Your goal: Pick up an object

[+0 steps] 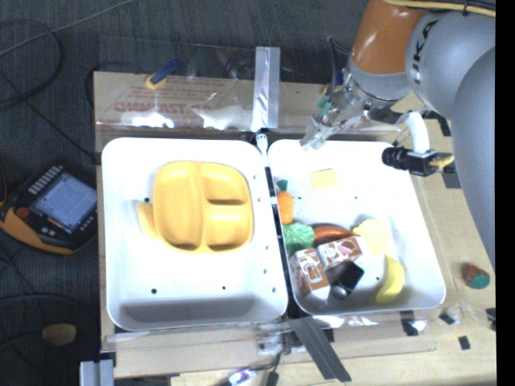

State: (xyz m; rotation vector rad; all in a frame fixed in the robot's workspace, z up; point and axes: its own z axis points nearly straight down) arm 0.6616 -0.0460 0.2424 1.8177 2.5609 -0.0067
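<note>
Beside one yellow tray (201,205), two bins (121,215); jaws (315,137) state unclear.

A black-and-orange handheld control pendant (50,207) with a lit screen is lying on the dark carpet (48,71), left of the bench.

Red print runs across the clear plastic sheet (173,103) behind the bins, but it is too blurred to read. Dark letters on the arm's grey casing (451,51) are cut off.
</note>
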